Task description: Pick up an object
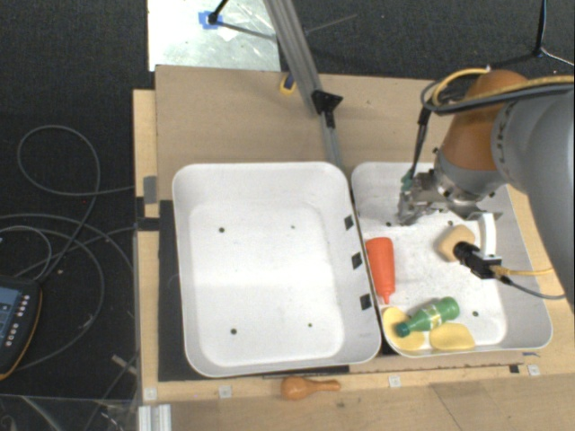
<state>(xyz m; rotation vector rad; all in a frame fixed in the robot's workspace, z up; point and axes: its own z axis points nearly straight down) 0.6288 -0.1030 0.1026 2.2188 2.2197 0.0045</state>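
Camera view looks down on two white bins side by side: the left bin (260, 268) holds nothing to grasp, and beyond its near rim, on the bench, lies one small tan pear-shaped toy (308, 386). In the right bin (526, 326) I count four loose objects: one orange carrot-like piece (382, 268) lying along the left wall, one green bottle (429, 316) tilted across the near left corner, one pale yellow piece (452, 336) just right of it, touching it, and one beige rounded piece (455, 239) farther right, near the arm. All look like light, stiff plastic toys, smooth and probably slippery. The carrot seems the easiest take, pinched across its narrow width at mid-length; the bottle would likely roll. The gripper (411, 206) hangs over the far part of the right bin, apart from every object; I cannot tell how its fingers stand.
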